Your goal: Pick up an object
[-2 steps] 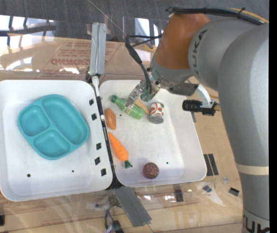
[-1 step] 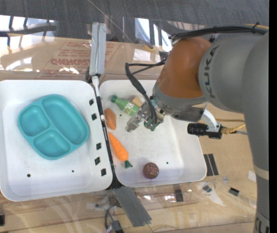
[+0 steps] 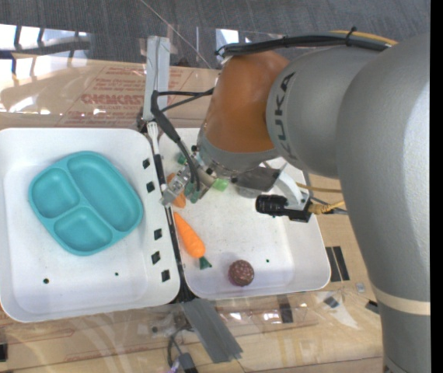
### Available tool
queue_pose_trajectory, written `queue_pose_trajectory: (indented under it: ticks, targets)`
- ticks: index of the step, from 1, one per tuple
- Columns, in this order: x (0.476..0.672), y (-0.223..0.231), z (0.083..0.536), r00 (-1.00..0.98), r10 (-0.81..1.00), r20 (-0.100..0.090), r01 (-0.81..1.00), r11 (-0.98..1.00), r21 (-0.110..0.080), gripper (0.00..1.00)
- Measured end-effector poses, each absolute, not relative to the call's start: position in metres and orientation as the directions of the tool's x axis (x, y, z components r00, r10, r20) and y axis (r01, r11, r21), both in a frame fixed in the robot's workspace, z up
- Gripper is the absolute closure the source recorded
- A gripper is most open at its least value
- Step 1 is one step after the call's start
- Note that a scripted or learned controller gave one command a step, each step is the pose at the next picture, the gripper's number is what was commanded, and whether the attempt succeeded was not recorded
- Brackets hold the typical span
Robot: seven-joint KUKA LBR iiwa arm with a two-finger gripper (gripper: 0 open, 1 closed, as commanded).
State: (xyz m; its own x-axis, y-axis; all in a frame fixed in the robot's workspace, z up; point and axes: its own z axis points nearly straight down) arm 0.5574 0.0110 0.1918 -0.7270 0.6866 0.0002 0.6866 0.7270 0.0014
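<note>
- Looking at the gripper [image 3: 184, 183] first, I find it low in the right bin [image 3: 299, 269], hard against the divider between the bins; whether the fingers are apart or together I cannot tell, since dark hardware and the wrist cover them.
- I see something orange [image 3: 173, 186] and a bit of green [image 3: 219, 183] right at the tool; I cannot tell what these are, nor whether anything sits between the fingers; I will not claim a hold.
- I judge the step in hand to be the reach or the closing on a thing at the bin's left wall; the pick is not yet shown to be done.
- My next move calls for a straight lift clear of the wall, then a check that something comes up with it; crowding against the divider may spoil the grasp.
- Candidates for the pick lie just below the tool: a carrot [image 3: 191, 238] with a green tip, slanted along the left wall; a brown ball [image 3: 242, 272] near the front rim, apart from the carrot.
- The left bin [image 3: 19, 278] holds a teal divided plate [image 3: 86, 201] with three compartments; I see nothing in them.
- Both bins sit side by side on the surface [image 3: 315, 325]; the grey arm [image 3: 361, 123] with its orange band reaches in over the right bin.
</note>
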Motion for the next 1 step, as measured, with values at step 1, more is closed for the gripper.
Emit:
queue_pose_trajectory:
  ticks: [1]
  targets:
    - [0.4884,-0.0153,0.1911,-0.547,0.837,0.002,0.837,0.547,-0.003,1.0]
